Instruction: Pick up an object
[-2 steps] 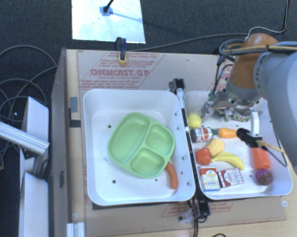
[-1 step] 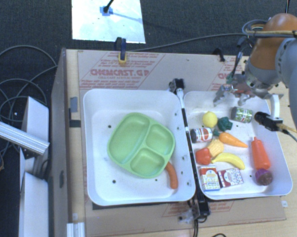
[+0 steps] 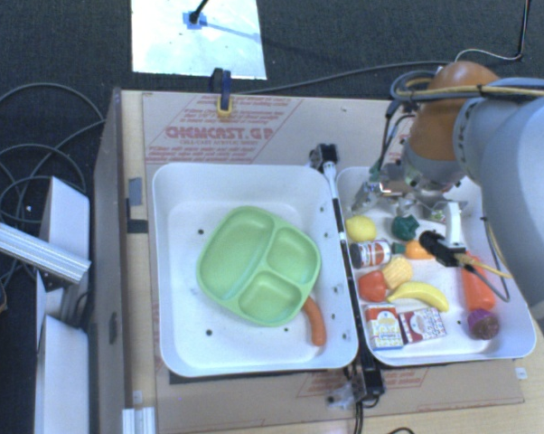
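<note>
1. Dark carpet is surrounding a cardboard-topped worktop (image 3: pixel 254 120), which is carrying two shallow white bins side by side.
2. Occupying the left bin (image 3: pixel 177 269) are a green divided plate (image 3: pixel 258 265) and, at its 5 o'clock, a small orange sausage (image 3: pixel 315 322).
3. Crowding the right bin (image 3: pixel 516 333) are toy foods: a lemon (image 3: pixel 361 229), a small can (image 3: pixel 373 253), a tomato (image 3: pixel 372 286), a banana (image 3: pixel 420 294), a carrot (image 3: pixel 478 289) and a dark green piece (image 3: pixel 404 227).
4. Reaching in from 3 o'clock, the grey arm is hanging its gripper (image 3: pixel 408 190) over the far end of the right bin; whether the fingers are spread or pressed together cannot be told from this angle, and nothing is showing between them.
5. Lying nearest are the dark green piece, just toward 6 o'clock of the gripper, and the lemon at about 7 o'clock, its long axis running roughly 9 to 3; either appears the likeliest target, needing only a short drop.
</note>
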Controlling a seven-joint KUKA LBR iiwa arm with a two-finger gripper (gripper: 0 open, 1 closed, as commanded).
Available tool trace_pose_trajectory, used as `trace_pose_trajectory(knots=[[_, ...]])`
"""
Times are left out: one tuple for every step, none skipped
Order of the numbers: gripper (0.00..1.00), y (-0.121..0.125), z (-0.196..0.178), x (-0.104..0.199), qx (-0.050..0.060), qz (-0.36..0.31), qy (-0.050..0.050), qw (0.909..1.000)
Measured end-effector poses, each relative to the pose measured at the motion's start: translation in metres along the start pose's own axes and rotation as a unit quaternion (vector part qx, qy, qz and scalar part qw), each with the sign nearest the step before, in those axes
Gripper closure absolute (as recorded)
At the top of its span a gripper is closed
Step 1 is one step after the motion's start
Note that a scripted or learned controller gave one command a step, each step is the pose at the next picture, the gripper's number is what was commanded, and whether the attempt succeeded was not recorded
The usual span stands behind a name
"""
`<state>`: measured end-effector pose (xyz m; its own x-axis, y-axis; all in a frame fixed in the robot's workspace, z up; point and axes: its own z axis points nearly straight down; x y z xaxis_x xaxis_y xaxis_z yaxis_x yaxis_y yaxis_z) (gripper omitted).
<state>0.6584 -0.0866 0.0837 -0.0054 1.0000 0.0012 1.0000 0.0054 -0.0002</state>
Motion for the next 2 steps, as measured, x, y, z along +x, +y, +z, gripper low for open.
trace_pose_trajectory(knots=[[0.0, -0.043, -0.001, -0.006, -0.001, 0.002, -0.001, 1.0], [0.0, 0.011, -0.038, -0.065, -0.003, 0.002, -0.002, 1.0]])
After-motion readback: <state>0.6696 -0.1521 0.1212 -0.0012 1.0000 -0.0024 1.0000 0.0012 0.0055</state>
